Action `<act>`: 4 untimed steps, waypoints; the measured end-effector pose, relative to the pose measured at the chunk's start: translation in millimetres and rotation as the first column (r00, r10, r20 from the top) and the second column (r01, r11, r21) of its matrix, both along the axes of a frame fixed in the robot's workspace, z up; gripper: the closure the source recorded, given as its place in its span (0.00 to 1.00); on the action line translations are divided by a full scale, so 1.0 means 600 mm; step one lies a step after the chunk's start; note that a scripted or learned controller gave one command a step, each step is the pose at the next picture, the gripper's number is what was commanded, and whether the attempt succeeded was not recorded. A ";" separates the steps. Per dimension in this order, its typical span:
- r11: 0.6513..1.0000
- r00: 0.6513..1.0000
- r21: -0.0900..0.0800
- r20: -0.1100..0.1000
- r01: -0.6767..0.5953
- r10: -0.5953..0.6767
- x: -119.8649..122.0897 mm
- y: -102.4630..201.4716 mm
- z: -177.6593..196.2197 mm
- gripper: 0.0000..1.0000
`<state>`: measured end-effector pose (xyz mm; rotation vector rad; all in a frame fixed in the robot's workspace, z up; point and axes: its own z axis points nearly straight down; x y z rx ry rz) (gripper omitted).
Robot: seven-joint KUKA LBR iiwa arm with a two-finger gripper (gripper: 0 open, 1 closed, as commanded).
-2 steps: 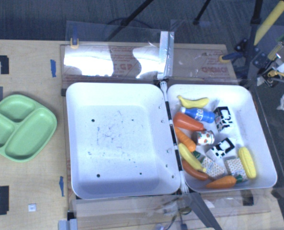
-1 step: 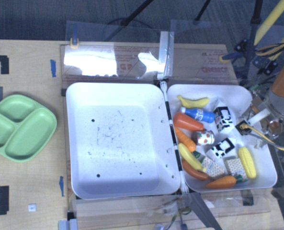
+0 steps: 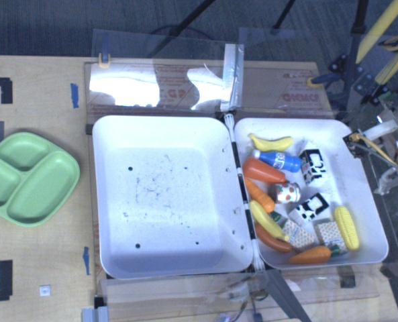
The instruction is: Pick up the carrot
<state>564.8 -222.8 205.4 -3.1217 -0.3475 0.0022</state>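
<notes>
The carrot (image 3: pixel 309 254) lies in the right bin (image 3: pixel 366 243), flat against its near wall, pointing left to right; just far of it sit two checkered pieces (image 3: pixel 313 233), a corn cob (image 3: pixel 346 227) to its right and a yellow banana (image 3: pixel 267 221) to its left; the left bin (image 3: pixel 165 180) stands beside it on the desk (image 3: pixel 37 260); how the tool's grip stands cannot be told.

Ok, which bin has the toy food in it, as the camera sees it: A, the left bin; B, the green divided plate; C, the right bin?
C: the carrot, bananas and corn cob all lie in the right bin.
</notes>
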 end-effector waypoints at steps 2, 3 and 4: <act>1.000 1.000 0.001 0.000 -0.013 0.013 -0.044 0.000 -0.028 0.00; 1.000 1.000 0.003 -0.003 0.017 -0.017 -0.086 0.001 -0.014 0.00; 0.987 0.987 0.003 -0.002 -0.163 0.163 -0.071 0.132 -0.096 0.00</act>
